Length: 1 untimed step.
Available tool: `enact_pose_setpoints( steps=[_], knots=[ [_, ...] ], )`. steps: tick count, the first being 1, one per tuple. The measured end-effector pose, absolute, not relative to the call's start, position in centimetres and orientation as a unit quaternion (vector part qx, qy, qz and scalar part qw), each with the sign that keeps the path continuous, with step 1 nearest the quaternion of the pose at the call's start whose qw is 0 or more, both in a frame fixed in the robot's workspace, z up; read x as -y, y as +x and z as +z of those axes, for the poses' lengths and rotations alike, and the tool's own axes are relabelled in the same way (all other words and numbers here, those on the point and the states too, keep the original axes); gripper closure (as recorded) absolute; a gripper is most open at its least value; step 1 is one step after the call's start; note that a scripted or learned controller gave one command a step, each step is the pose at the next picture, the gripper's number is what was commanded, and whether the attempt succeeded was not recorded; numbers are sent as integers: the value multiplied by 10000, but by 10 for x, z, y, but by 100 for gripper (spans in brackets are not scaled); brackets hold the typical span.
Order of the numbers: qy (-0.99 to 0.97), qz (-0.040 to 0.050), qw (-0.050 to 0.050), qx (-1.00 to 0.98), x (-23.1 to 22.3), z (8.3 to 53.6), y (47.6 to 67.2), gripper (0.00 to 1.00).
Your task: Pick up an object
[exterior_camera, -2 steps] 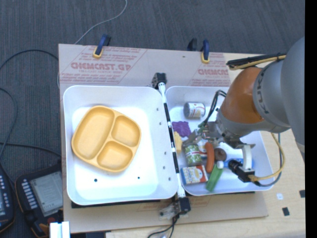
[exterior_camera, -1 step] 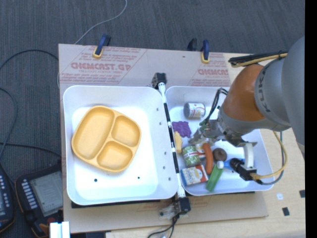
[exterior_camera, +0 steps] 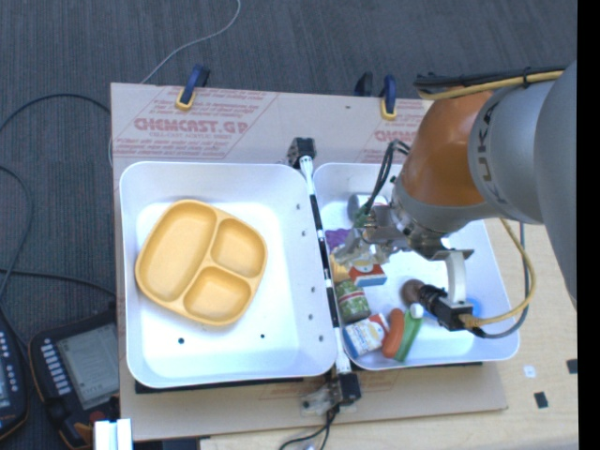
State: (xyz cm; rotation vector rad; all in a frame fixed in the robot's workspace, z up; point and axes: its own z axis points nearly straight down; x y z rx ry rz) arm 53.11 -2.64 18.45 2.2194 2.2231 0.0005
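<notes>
My gripper (exterior_camera: 357,247) hangs low over the left part of the right bin (exterior_camera: 495,251), close to the divider between the bins. Directly below it lies a small red and orange box (exterior_camera: 371,274). Toward the front sit a green labelled can (exterior_camera: 352,300), a white and red packet (exterior_camera: 367,335), a red sausage-shaped toy (exterior_camera: 395,327) and a green stick-shaped toy (exterior_camera: 410,338). A brown round piece (exterior_camera: 412,292) and a blue piece (exterior_camera: 472,307) lie to the right. The wrist hides the back of this bin.
A yellow three-compartment plate (exterior_camera: 202,261) lies in the left bin (exterior_camera: 281,345). The grey arm with its orange band (exterior_camera: 450,157) covers the right bin's back half. Blue and yellow clamps (exterior_camera: 194,81) hold the board at the back edge.
</notes>
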Motion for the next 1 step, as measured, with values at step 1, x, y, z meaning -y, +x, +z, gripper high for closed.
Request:
enact_pose_setpoints(
  steps=[1],
  knots=[
    [7063, -1, -4, -7079, -54, 184, 518, 100]
  ],
)
